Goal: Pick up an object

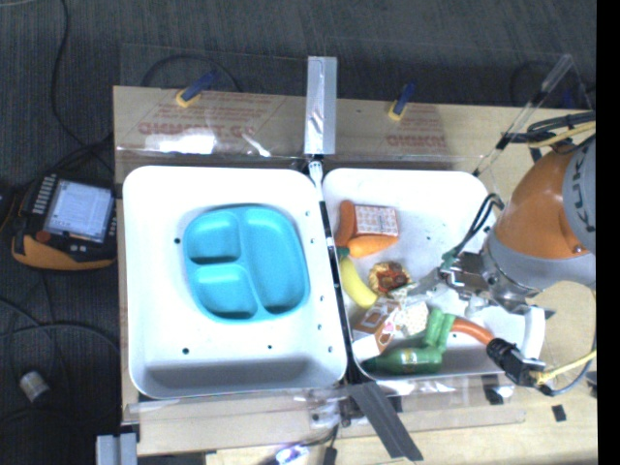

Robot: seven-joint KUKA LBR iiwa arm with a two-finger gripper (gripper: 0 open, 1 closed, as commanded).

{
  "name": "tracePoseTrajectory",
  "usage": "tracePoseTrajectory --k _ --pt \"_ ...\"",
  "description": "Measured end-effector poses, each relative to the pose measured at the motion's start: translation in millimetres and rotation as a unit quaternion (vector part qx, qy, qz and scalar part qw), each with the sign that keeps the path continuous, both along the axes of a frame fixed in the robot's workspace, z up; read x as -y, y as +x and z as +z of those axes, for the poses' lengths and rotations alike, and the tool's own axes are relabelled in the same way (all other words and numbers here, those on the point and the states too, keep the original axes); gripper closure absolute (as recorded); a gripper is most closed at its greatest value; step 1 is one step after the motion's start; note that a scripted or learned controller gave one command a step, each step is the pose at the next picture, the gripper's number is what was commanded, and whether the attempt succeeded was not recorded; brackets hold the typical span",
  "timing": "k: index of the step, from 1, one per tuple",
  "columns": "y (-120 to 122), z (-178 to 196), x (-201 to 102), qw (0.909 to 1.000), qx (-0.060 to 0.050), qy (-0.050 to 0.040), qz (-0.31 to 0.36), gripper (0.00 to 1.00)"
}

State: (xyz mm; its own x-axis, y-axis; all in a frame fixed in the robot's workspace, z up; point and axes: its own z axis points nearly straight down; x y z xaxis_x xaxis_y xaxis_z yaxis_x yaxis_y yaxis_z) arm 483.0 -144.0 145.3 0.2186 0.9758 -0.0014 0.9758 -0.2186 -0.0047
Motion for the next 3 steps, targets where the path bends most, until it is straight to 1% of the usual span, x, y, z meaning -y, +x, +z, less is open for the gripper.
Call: tracePoseTrajectory --k 1,2,3 --pt "24 -56 -27 0.9996 0.005 -0.0014 -0.028 0.00" --pt "26 -46 -29 0.9996 0.007 0.0000 -0.028 1.00" --pt "86 -55 -47 0.9999 0.007 -0.0020 -0.014 1.00"
